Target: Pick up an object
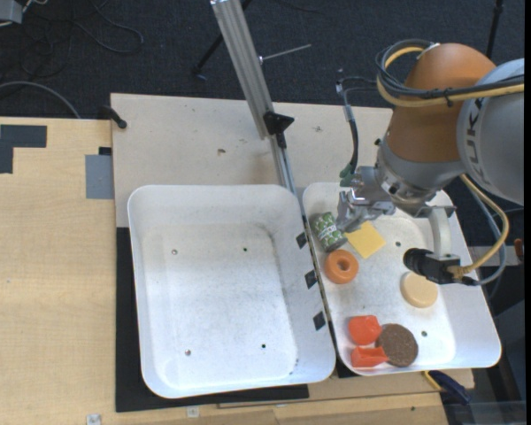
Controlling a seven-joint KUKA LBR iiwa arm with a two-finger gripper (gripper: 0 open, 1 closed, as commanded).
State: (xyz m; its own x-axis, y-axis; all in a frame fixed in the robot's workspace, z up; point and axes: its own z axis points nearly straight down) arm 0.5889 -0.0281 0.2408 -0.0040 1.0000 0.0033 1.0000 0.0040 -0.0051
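The right bin (pixel 465 343) holds several small objects. A green patterned can (pixel 326 228) lies near its left wall, a yellow slab (pixel 366 239) beside it. An orange ring (pixel 341 266) sits below those. A cream round piece (pixel 419 290) lies toward the right. At the front rest a red piece (pixel 365 329), a second red piece (pixel 366 356) and a brown disc (pixel 397 344). My gripper (pixel 352 207) hangs over the bin's back left, just above the yellow slab and right of the can. Nothing shows between its fingers.
The left bin (pixel 159 211) stands beside the right one, with black clips (pixel 306 278) along the shared wall. A slanted metal rail (pixel 248 69) rises behind the bins. A black cable end (pixel 429 264) hangs over the right bin's middle.
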